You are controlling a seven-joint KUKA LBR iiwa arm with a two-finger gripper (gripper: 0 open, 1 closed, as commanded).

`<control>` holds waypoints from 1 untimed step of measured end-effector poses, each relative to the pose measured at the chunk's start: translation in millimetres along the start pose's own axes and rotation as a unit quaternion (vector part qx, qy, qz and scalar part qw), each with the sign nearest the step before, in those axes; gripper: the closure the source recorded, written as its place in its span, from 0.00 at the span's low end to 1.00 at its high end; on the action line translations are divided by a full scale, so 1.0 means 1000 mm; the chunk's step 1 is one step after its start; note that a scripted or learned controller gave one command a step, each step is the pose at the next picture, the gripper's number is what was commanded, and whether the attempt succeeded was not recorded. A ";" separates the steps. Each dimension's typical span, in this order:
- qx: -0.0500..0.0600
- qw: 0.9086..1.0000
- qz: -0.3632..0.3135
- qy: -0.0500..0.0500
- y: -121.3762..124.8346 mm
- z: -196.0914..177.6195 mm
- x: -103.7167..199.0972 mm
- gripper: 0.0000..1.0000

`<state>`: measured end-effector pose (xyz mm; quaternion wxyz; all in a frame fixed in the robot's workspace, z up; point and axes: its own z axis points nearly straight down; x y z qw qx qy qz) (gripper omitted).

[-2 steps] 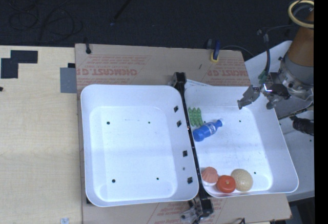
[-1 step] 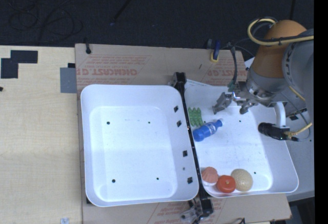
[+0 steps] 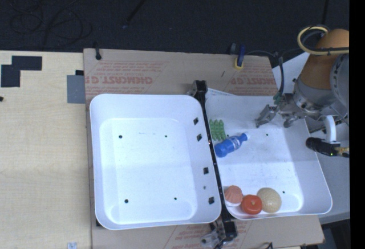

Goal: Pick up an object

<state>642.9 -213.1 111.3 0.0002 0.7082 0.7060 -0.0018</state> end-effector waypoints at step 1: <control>-0.008 1.000 -0.002 -0.001 0.003 -0.167 -0.002 0.00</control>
